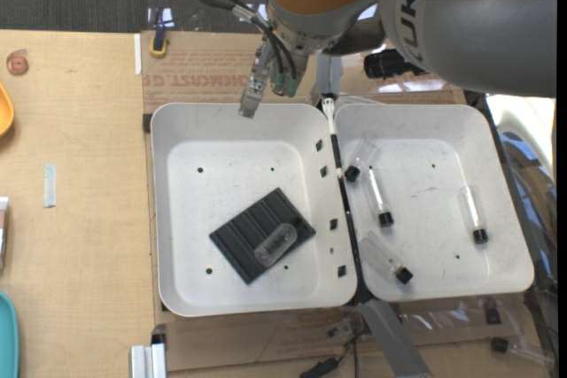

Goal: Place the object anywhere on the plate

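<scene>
Tube rests on the dark ribbed plate in the left bin, and we judge it may roll off the ribs; the gripper state we cannot tell.

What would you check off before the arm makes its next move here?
1. Dark ribbed plate lies flat in the left bin: ok.
2. A clear tube already rests on the plate: ok.
3. Three capped tubes remain in the right bin: ok.
4. Gripper sits above the left bin's far rim, away from the plate: ok.
5. Gripper carrying anything: cannot tell.
</scene>
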Robot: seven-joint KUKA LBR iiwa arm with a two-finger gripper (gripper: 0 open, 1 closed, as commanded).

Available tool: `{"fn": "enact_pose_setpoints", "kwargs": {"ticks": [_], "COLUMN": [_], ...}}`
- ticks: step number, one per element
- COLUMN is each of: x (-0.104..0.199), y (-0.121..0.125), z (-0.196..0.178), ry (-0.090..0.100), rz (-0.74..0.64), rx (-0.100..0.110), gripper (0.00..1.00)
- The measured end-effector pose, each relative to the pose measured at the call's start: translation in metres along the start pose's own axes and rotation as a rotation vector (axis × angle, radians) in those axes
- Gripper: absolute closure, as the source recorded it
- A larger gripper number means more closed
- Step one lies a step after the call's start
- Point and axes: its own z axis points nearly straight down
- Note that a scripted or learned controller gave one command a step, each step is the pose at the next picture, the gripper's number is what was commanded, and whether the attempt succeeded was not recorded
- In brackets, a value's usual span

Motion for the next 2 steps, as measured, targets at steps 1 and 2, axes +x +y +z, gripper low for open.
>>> {"fn": "enact_pose_setpoints", "kwargs": {"ticks": [1,2], "x": [0.045,0.045], "y": [0.016,0.002], "z": [0.000,0.077], "ry": [0.005,0.006], "rz": [-0.323,-0.487], "rx": [0.001,0.000], "gripper": [1.00,1.00]}}
